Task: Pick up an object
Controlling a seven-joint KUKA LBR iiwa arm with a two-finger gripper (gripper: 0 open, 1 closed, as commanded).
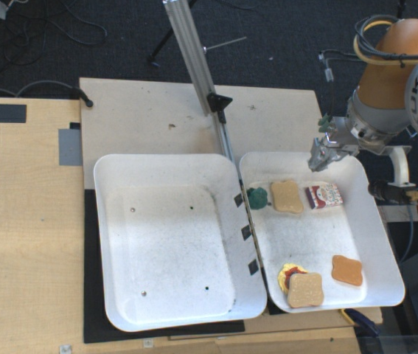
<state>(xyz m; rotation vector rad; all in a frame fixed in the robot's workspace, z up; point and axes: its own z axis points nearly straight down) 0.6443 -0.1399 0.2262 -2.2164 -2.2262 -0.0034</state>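
From the camera view: caught the claw (325,155) hanging above the far rim of the right bin (306,234), clear of everything inside. Spread or pressed together? Could not tell from this slant. Nothing pinched, by the look of it. Counted the candidates in that bin: a red-and-white packet (324,195) nearest the claw, just beside a tan bread slice (287,196), then a small green piece (256,196) hard against the divider. Down at the near end, found an orange piece (347,270) lying on its own and a second bread slice (305,289) resting on something yellow and red (290,273). Passed over the left bin (164,242) on the table (150,116). Judged the packet the shortest trip, yet crowded by the bread on one side. Rated the orange piece the cleaner target, well apart from its neighbours. Called for a straight drop centred over one item, closing across its narrow side, keeping off the bin wall, then a slow lift to check the grip. Risked a flat item slipping out, or two coming up together.
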